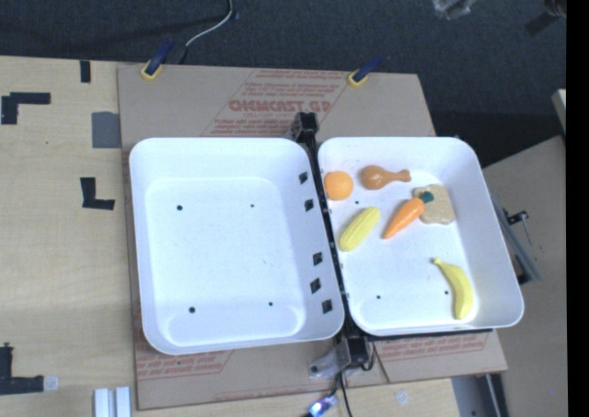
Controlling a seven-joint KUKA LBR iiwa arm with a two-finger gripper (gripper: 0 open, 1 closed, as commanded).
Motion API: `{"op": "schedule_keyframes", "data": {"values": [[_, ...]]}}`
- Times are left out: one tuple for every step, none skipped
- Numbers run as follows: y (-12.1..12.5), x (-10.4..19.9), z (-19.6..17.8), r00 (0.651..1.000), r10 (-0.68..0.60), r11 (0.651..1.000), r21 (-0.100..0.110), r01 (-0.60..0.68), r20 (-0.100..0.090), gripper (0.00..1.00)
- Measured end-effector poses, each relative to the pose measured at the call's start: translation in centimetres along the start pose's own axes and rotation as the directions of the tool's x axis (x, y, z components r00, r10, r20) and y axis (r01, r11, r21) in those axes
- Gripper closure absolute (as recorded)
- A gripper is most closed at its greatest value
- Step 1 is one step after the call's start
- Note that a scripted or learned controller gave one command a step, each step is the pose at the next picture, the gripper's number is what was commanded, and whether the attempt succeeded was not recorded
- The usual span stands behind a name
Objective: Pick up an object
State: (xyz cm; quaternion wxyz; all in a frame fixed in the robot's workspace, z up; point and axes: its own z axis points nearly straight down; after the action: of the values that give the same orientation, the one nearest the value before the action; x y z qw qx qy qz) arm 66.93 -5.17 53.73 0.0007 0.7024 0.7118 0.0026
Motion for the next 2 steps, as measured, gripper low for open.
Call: {"op": "schedule_keyframes", "data": {"values": [[0.05, 7.82, 0.37, 1.0, 0.004, 1.0, 0.005, -0.004, 0.001, 1.0], [0.12, 7.41, -0.55, 1.0, 0.009, 1.0, 0.007, -0.009, 0.004, 1.0]]}}
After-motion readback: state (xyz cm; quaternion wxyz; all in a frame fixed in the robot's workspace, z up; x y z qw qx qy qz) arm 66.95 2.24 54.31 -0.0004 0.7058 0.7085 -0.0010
